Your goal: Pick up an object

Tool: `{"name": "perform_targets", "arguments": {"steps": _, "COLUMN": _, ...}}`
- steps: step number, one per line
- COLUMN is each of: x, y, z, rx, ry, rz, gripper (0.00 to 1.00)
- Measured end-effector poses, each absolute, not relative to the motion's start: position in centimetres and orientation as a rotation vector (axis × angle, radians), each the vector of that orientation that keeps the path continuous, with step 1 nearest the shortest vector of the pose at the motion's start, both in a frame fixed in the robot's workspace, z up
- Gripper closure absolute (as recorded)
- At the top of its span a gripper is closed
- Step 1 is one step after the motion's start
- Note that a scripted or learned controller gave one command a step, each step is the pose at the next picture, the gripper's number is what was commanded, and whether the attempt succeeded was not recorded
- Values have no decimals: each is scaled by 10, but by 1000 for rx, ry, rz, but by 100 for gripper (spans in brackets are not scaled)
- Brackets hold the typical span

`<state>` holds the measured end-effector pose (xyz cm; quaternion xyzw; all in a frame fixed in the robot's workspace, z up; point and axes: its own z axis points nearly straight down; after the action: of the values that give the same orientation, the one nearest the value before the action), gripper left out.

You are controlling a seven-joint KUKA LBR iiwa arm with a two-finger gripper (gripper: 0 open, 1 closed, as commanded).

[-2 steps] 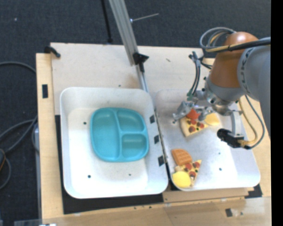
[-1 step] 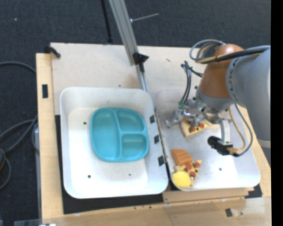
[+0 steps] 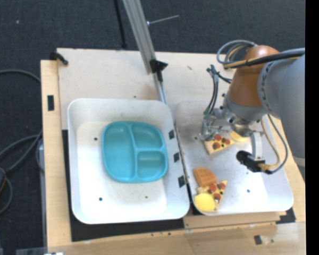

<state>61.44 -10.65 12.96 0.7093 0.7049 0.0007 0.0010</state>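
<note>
The arm [image 3: 276, 84] is cut off at the right edge. Its wrist covers the gripper [image 3: 215, 134], so finger state cannot be determined. A yellow item [image 3: 238, 137] beside the pizza slice toy [image 3: 219, 143] is partly hidden under the wrist. The metal post [image 3: 141, 28] runs out at the far edge.

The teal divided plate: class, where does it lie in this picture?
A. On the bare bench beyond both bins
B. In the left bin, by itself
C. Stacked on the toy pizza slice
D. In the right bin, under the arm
B: the teal divided plate lies flat in the left bin, while the toy food pieces, such as the pizza slice, lie in the right bin where the arm works.
</note>
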Motion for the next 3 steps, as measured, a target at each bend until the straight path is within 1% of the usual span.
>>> {"name": "perform_targets", "arguments": {"steps": 1, "x": 621, "y": -104, "z": 191, "rx": 2214, "ry": 2220, "rz": 6, "gripper": 100}}
{"name": "perform_targets", "arguments": {"steps": 2, "x": 626, "y": -111, "z": 254, "rx": 2214, "ry": 2219, "rz": 7, "gripper": 100}}
{"name": "perform_targets", "arguments": {"steps": 3, "x": 627, "y": -112, "z": 301, "rx": 2214, "ry": 2221, "rz": 6, "gripper": 100}}
